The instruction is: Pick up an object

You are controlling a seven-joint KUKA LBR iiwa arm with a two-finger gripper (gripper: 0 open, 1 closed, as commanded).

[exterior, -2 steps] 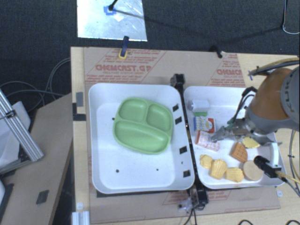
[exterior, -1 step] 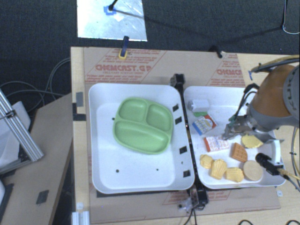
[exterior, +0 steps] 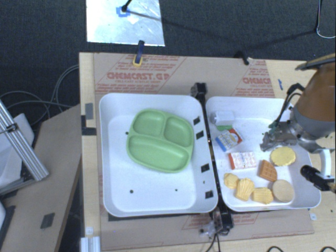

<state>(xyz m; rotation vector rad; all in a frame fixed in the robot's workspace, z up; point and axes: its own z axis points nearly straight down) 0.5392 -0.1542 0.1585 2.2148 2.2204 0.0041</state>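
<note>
The right bin holds several toy foods. A yellow round disc lies near its right side, with a brown waffle and a tan round cookie in front of it. A red-and-white box, a red, white and blue packet and a white-and-green block lie further left. Three yellow pieces sit along the front wall. My gripper hangs low over the bin, just up and left of the yellow disc, with nothing seen in it.
The left bin holds a green divided plate. The bins' shared wall runs between them. My grey and orange arm covers the right bin's right rim.
</note>
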